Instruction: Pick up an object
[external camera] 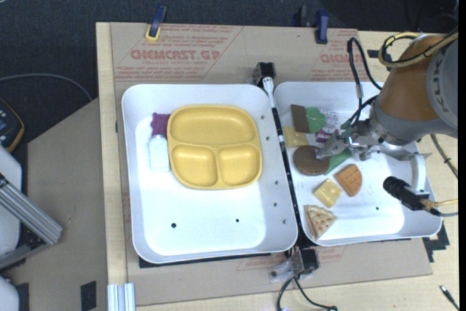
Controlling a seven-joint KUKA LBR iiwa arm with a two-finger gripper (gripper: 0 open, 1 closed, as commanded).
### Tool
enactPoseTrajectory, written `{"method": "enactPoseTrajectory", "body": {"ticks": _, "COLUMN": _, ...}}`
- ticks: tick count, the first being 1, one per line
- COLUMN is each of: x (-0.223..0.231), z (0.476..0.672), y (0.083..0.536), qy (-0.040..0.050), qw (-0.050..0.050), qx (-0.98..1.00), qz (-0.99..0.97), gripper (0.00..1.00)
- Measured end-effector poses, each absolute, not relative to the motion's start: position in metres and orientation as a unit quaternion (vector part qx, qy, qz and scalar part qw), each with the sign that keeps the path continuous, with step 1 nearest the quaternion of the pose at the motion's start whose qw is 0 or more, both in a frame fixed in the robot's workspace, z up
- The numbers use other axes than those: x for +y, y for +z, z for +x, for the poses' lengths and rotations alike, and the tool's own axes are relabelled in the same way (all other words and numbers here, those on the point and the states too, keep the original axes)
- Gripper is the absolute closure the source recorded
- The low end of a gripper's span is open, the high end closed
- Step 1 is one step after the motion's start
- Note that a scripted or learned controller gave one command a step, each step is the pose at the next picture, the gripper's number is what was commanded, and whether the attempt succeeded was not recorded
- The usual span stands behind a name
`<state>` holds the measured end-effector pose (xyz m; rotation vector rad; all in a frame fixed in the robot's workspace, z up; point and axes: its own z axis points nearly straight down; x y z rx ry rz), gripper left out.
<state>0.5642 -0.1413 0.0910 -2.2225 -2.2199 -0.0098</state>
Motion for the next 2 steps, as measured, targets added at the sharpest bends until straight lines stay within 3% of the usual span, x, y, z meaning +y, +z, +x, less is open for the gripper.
{"method": "enactPoseTrajectory", "body": {"ticks": 1, "x": -0.141, "z": 0.567, "y": 0.106, "qy": -0.0056, "qw": -0.004, "qx": -0.707, "qz": -0.707, "gripper": 1.0}}
{"method": "enactPoseTrajectory", "body": {"ticks": 2, "x": -0.142, "z": 0.571, "y": 0.149, "qy": -0.0013, "qw": -0.003, "qx": -0.707, "qz": -0.707, "gripper": 1.0}}
